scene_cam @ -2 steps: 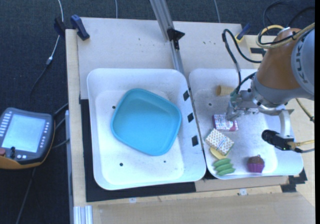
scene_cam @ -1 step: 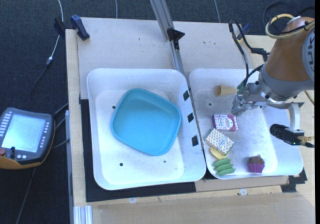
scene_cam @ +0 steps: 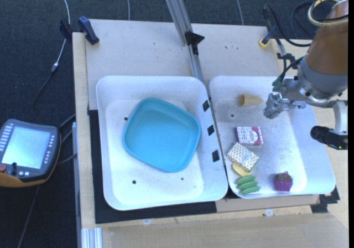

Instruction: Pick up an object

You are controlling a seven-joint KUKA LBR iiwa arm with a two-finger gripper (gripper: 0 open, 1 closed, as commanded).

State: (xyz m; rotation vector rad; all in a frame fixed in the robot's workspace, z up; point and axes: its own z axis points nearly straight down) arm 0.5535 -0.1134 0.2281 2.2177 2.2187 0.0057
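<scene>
In the right bin (scene_cam: 310,153) lie several small objects: a tan cone-shaped piece (scene_cam: 250,99) near the back, a pink-and-white box (scene_cam: 249,135), a yellow-checked packet (scene_cam: 243,156), a green pod (scene_cam: 247,184) over a yellow bit, and a purple cupcake-like toy (scene_cam: 282,181). My gripper (scene_cam: 272,108) hangs over the right bin's back part, just right of the cone and above the pink box. Nothing shows between its fingers.
The left bin (scene_cam: 110,103) holds a blue square plate (scene_cam: 161,134). A metal rod (scene_cam: 180,14) runs from the back down between the bins. A teach pendant (scene_cam: 26,151) lies off the bench at the left. Clamps sit at the back corners.
</scene>
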